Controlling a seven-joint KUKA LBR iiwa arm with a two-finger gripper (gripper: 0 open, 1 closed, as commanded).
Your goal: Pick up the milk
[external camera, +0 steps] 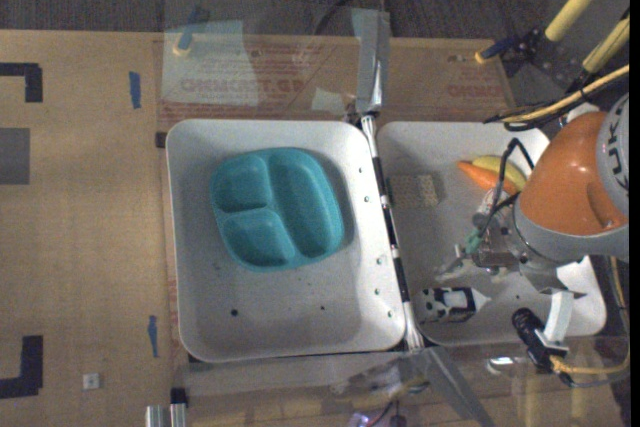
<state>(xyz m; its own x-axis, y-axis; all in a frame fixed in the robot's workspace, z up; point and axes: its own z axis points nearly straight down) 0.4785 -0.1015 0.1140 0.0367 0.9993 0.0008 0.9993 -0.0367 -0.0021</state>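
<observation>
The milk [447,302] is a small white carton with dark and blue print. It lies on its side in the near left corner of the right bin [420,155]. My gripper [472,258] hangs low over this bin, just behind and slightly right of the carton, under the arm's orange band [570,190]. The carton rests on the bin floor, apart from the gripper.
An orange carrot [478,176] and a yellow banana [500,167] lie at the back of the right bin, partly behind the arm. A small beige textured block [418,188] sits near its left wall. The left bin [190,245] holds a teal divided plate [278,207].
</observation>
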